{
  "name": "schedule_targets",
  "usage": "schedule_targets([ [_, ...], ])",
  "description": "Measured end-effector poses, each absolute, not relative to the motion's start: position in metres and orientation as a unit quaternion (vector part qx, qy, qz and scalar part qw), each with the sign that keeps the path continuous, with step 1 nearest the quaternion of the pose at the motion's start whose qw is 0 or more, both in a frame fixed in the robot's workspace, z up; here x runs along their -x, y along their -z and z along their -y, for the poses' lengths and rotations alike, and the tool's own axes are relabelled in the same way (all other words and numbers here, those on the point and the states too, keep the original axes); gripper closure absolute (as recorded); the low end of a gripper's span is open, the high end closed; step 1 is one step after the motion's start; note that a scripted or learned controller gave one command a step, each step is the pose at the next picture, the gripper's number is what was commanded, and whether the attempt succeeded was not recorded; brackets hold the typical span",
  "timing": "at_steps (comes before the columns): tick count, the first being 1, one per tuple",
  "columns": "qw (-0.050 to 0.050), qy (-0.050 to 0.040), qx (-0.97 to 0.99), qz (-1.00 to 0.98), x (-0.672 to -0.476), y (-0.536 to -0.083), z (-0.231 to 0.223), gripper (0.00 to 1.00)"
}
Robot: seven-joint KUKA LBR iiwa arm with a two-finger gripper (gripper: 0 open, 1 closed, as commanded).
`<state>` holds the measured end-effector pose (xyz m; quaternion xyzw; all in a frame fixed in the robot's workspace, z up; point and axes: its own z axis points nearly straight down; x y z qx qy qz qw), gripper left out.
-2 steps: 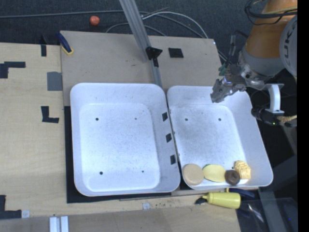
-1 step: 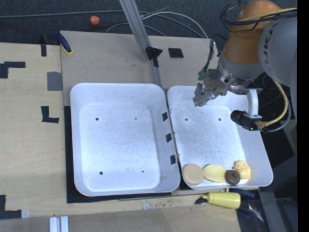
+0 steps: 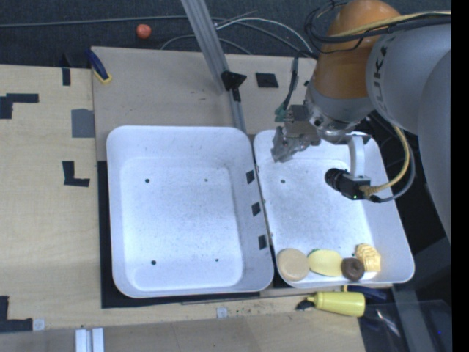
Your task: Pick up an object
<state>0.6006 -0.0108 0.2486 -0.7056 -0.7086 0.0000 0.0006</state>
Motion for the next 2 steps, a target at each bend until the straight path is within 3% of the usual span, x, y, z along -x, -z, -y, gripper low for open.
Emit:
schedule_targets([
  [2,0.001,-0.0002,0.706,0.709,-0.621,-0.228,-0.079,1.00],
])
